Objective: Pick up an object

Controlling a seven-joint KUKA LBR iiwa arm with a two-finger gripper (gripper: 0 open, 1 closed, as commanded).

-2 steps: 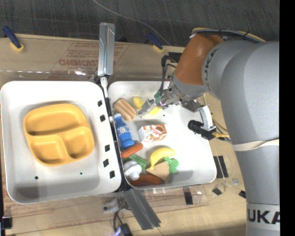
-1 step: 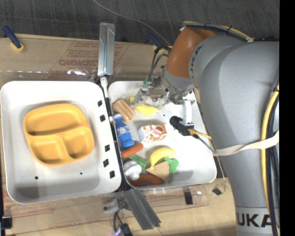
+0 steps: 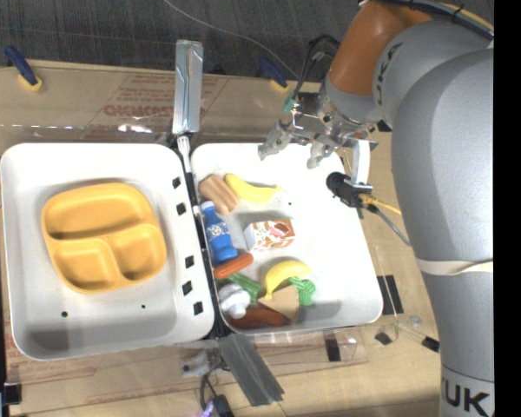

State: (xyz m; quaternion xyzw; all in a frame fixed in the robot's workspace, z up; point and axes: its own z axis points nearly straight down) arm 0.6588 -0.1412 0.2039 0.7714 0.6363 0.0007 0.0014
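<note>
My gripper (image 3: 292,150) hangs above the far edge of the right bin (image 3: 356,259), fingers spread apart with nothing between them. Below it in that bin lie a banana (image 3: 250,188) and a bread roll (image 3: 216,192). Further toward the front are a blue bottle (image 3: 216,229), a small milk carton (image 3: 270,234), a hot dog sausage (image 3: 233,268), a second yellow fruit (image 3: 282,275) with a green piece (image 3: 305,290), and a brown item (image 3: 262,317). All the objects rest on the bin floor, apart from the gripper.
The left bin (image 3: 35,320) holds a yellow divided tray (image 3: 104,234). A metal bar (image 3: 187,85) stands at the divider between the bins. The arm's grey body fills the right side. Cables run near the right bin's far right corner (image 3: 352,189).
</note>
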